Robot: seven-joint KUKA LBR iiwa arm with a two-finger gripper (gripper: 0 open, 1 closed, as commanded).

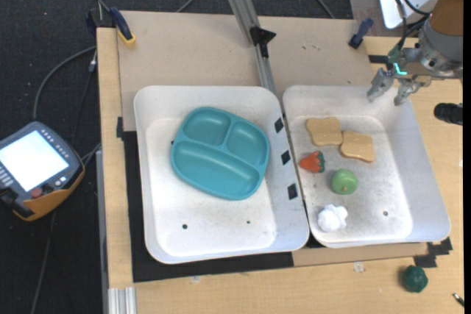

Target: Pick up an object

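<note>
- A tan bench (184, 48) bearing two white bins stands on dark carpet strewn with cables.
- The gripper (390, 90) hovers with fingers spread and nothing between them, over the right bin's (427, 195) far rim.
- Below it lie two toast slices (324, 131), a strawberry (313, 162), a green apple (344, 181) and a white lump (333, 218).
- Well left, a teal tray (219, 152) fills the left bin (158, 232).

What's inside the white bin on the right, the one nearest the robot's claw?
In the right bin lie two toast slices, a red strawberry-like toy, a green apple and a small white lump. Nothing covers them; the gripper hovers over the far rim.
</note>
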